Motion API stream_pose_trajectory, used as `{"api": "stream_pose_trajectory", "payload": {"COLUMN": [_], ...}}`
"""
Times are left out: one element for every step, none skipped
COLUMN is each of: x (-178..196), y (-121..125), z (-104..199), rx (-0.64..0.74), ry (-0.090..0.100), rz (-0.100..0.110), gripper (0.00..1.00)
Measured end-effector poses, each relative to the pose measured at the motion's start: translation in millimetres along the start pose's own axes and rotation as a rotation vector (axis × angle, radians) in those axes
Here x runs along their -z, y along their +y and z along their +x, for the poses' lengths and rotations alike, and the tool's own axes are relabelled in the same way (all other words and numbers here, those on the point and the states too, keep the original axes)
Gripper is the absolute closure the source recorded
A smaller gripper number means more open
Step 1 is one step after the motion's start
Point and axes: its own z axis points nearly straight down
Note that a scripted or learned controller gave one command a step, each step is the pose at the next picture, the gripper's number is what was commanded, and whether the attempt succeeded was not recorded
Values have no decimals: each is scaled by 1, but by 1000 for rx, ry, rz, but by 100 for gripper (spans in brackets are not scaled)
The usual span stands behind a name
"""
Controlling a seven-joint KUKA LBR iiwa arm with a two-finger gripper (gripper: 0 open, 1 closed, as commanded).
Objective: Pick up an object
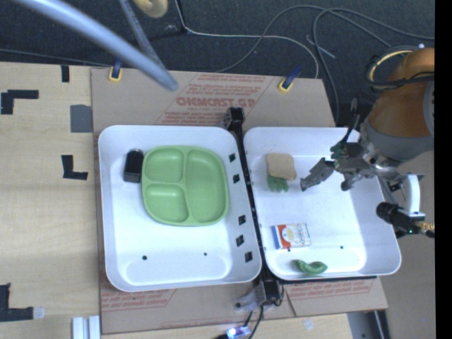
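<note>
Green scrap (311, 265) below the card (291, 235) looks soft; we'd pinch the light, stiff card by its edges, gripper (326, 173) open above-right of it.
</note>
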Motion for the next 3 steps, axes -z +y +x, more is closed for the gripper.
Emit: {"api": "stream_pose_trajectory", "payload": {"x": [6,-40,-87], "y": [3,-2,-3], "z": [0,4,-3], "rx": [3,3,2], "ry": [-2,-2,-2], "rz": [-11,-7,-6], "gripper": [0,0,0]}}
